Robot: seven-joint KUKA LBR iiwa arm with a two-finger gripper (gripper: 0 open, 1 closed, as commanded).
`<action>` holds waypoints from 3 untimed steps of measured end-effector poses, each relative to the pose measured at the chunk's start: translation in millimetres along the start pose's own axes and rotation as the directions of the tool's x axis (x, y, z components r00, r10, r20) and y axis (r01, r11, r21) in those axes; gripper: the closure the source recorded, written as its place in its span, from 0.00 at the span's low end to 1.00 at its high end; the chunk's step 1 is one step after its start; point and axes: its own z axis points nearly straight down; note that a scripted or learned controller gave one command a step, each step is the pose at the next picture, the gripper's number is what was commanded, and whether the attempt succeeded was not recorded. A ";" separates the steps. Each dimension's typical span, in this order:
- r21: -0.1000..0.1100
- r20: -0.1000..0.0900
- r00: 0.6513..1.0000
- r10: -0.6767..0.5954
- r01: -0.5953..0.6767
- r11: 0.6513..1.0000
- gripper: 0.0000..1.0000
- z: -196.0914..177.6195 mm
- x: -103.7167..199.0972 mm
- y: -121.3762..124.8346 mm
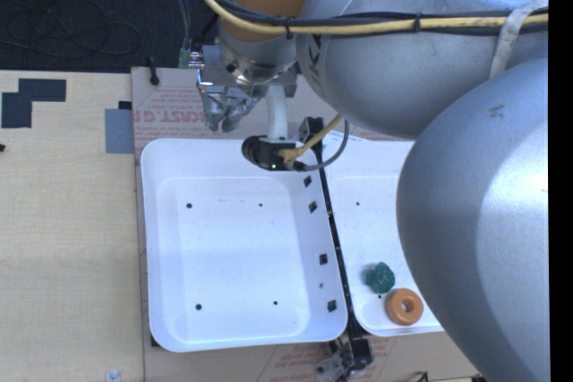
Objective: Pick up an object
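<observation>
A small green lump (380,276) and an orange ring (404,307) lie side by side near the front of the right bin (367,210). My gripper (224,114) hangs over the far rim of the left bin (233,255), close to its back left corner and well away from both objects. I see nothing in the gripper. The large grey arm covers most of the right bin.
A black fitting with a yellow cable (273,152) hangs just right of the gripper, over the left bin's far edge. A black divider strip (324,237) runs between the bins. Cardboard (170,107) lies under the bins, with a wooden bench top (63,237) to the left.
</observation>
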 end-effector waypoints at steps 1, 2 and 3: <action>0.003 0.004 1.000 -0.005 0.005 1.000 1.00 -9.3 -0.7 -0.5; 0.006 0.006 1.000 -0.012 0.012 1.000 1.00 -18.5 0.4 -0.9; -0.010 -0.003 1.000 0.002 -0.002 1.000 1.00 -127.2 5.2 -8.8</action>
